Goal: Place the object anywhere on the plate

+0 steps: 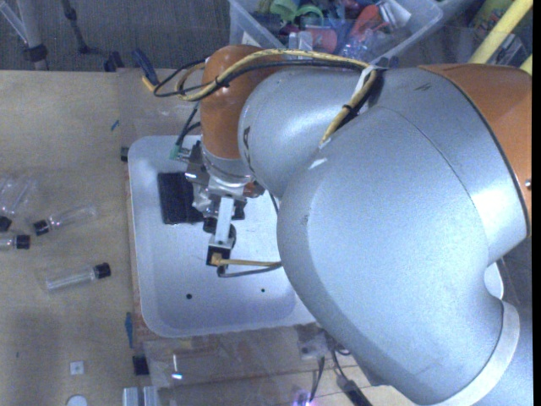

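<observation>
My gripper (216,218) hangs over the upper left part of the left white bin (156,303), below the orange wrist band. The bulky grey arm covers the right bin and most of the left one, and I cannot make out the plate or the object under it. A flat black rectangular shape (176,198) sits right against the gripper's left side. I cannot tell whether it lies on the bin floor or belongs to the hand. The wrist hides the fingertips.
Several clear vials with black caps (76,275) lie on the wooden bench left of the bin. A clear crate of colourful toys (334,11) stands at the back. Two tiny dark specks (189,295) mark the bin floor near its front.
</observation>
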`<action>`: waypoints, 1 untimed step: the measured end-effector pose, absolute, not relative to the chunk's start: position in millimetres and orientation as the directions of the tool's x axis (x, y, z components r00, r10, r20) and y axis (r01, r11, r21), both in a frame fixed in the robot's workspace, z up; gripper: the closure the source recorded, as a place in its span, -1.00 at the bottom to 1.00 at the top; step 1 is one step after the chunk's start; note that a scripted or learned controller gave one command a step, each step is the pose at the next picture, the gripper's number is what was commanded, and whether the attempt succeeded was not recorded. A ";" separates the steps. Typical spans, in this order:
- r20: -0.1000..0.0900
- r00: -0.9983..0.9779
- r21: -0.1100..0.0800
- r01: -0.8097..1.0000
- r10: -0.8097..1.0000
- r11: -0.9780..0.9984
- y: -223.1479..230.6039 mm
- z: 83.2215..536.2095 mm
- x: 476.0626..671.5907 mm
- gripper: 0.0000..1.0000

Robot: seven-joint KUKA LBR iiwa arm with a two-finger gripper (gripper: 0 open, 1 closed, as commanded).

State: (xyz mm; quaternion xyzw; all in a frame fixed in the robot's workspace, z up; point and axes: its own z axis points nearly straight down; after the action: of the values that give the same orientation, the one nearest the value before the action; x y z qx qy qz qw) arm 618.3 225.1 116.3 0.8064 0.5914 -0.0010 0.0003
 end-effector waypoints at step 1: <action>0.000 -0.354 0.004 0.935 0.935 0.354 221.8 91.9 634.5 1.00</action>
State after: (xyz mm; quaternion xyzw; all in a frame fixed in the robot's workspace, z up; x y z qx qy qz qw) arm 634.5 221.8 91.9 0.5685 0.8227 0.0019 0.0011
